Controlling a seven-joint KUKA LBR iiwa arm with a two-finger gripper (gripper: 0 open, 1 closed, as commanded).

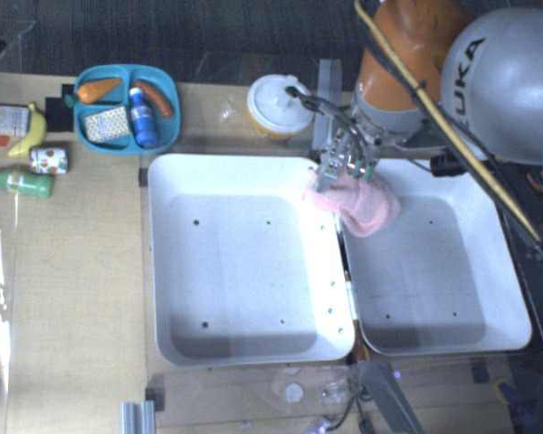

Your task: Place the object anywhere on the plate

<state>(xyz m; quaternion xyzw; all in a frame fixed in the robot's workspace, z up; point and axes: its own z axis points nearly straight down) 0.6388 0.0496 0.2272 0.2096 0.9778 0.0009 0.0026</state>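
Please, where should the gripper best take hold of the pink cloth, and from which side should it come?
Probably from straight above, on the raised bunched fold at the middle of the pink cloth. It lies crumpled and soft over the seam between the left bin and the right bin, so a bulging fold gives the gripper more to pinch than its flat edges.

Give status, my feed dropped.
Gripper at pink cloth, grip unclear. Cloth draped over the bins' shared rim. Blue plate far left, outside bins.
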